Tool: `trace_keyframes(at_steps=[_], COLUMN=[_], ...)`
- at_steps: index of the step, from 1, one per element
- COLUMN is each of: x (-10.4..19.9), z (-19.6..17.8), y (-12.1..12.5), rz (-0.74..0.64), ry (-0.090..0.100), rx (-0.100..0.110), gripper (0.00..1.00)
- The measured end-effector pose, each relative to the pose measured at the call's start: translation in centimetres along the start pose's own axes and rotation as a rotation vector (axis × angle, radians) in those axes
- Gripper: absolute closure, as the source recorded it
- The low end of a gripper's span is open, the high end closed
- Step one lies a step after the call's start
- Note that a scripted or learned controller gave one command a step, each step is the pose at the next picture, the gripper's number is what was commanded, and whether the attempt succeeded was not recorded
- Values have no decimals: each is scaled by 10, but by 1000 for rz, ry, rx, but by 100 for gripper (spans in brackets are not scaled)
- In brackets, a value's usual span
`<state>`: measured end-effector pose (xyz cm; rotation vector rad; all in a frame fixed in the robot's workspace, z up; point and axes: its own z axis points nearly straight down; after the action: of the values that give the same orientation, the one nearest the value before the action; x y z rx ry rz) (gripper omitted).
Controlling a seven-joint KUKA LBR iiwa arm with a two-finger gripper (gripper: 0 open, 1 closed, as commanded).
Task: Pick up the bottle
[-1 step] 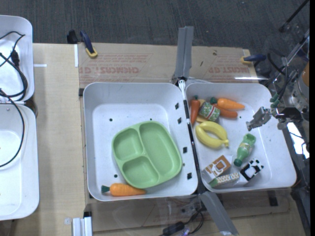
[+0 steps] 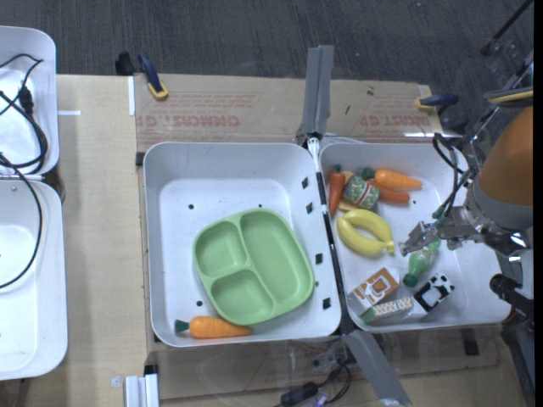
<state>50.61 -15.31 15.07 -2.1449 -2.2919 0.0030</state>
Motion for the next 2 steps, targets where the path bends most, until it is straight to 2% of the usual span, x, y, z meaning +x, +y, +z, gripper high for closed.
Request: trace_keyframes(at_steps=[1, 2], x=[-18, -18], z=[60, 51], y=[13, 13], rz=[10, 13], ry=[0, 0], rx=[-1, -1], gripper=[0, 100])
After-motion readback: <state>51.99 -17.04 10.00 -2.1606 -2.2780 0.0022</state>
